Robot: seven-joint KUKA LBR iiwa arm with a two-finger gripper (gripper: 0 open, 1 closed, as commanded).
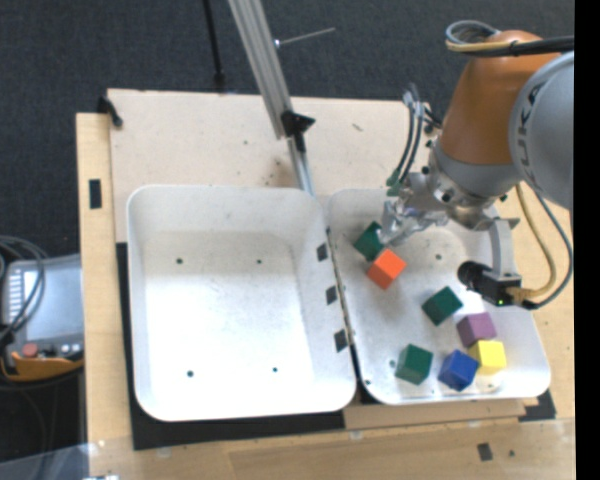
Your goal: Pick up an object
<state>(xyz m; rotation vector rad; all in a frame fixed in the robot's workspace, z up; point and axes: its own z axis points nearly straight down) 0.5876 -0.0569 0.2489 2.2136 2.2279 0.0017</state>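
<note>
Camera view: hand (pixel 398 218) low beside green cube (pixel 368 240), grip state unclear, better centered squarely before squeezing.

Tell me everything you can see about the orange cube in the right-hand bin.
The orange cube is a small, matte, solid-looking block, sitting tilted so one corner points toward the camera. It lies in the upper left part of the right bin, near the divider between the bins. A dark green cube sits right against its upper left. The tool hangs just above that pair; nothing visibly grips the orange cube.
</note>
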